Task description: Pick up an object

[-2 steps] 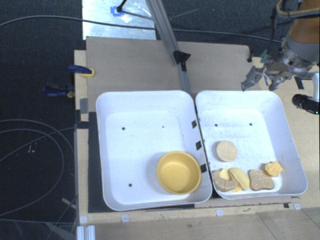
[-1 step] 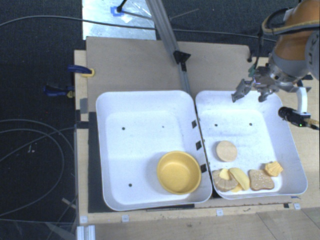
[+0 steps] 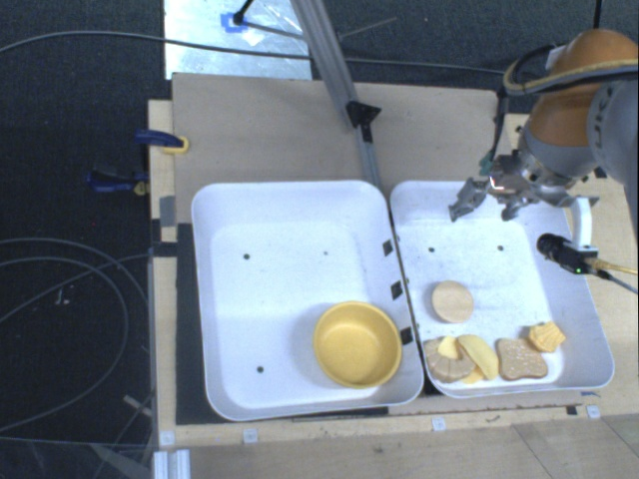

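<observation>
My gripper [image 3: 489, 206] hangs over the far end of the right bin [image 3: 499, 267], fingers spread open with nothing between them. A round tan disc [image 3: 452, 301] lies on the bin floor, well in front of the gripper. Along the near wall sit a brown round piece [image 3: 446, 365], a yellow banana-like piece [image 3: 479, 355], a slice of toast [image 3: 521, 359] and a small orange-yellow piece [image 3: 546, 337]. A yellow bowl [image 3: 357, 343] stands upright in the near right corner of the left bin [image 3: 270, 267].
A grey pole [image 3: 334, 58] slants across the bench behind the bins. A black fitting with a cable [image 3: 564, 251] sits at the right bin's right wall. Blue and yellow clamps [image 3: 150, 158] grip the bench's left edge.
</observation>
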You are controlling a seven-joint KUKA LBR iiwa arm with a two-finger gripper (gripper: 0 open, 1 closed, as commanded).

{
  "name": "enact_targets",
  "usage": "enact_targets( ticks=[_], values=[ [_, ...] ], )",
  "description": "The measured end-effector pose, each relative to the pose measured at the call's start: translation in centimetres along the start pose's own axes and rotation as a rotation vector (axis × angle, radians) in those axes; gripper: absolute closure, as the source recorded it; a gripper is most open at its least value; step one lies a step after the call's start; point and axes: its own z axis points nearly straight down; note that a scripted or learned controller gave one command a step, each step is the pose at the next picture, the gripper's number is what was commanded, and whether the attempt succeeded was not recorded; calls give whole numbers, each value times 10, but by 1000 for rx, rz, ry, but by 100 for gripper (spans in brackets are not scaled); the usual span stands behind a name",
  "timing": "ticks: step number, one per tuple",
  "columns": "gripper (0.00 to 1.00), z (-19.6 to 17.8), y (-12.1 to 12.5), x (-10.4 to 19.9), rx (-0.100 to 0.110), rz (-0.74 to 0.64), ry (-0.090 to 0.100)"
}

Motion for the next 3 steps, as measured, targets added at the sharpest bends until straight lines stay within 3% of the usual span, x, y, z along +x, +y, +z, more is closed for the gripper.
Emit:
enact_targets(
  ticks=[1, 2, 3],
  values=[
    [0, 44, 1, -6, 1, 2, 0],
    [100, 30, 3, -6, -6, 1, -1],
    [100, -23, -6, -6, -7, 3, -1]
  ],
)
